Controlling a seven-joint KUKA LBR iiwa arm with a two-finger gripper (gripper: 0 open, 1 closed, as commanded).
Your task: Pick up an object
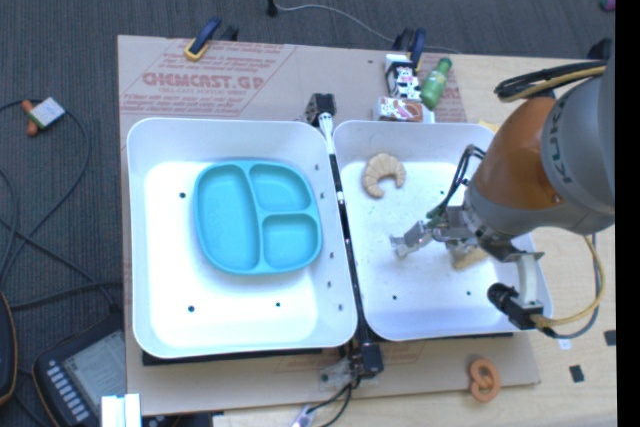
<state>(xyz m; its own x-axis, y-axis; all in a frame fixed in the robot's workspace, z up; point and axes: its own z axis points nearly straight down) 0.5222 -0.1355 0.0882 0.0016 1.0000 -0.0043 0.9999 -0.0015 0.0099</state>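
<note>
We see arm (545, 165) bent low over right bin (400, 315), gripper (408, 241) below croissant (383, 173); finger state: cannot tell.

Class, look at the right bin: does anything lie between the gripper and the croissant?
Nothing visible does. The croissant lies near the back of the right bin, and only bare white floor separates it from the gripper, which is in front of it.

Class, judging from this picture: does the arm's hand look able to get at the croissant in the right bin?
Probably yes. The croissant lies uncovered in the right bin, nothing between it and the hand.
</note>
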